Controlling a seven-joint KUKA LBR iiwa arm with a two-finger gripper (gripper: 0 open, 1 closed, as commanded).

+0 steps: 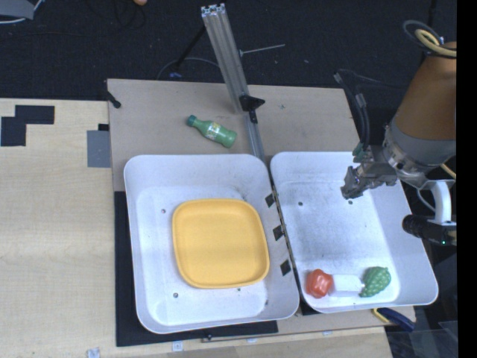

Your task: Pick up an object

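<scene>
While end effector [352, 191] hovers over right bin [328, 233] (grip state unclear) | tomato [319, 283] near front edge

plate [220, 242] yellow | bottle [212, 130] green | bins [149, 177] white | veg [375, 281] green | ball [319, 283] red

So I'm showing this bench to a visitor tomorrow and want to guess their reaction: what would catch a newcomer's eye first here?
Probably the yellow plate, bright against the left white bin it lies in. Next, the grey and orange arm at the right, its end effector over the upper part of the right bin, well away from the red object and green object near that bin's lower edge. A green bottle lies on its side on the bench above the left bin.
</scene>
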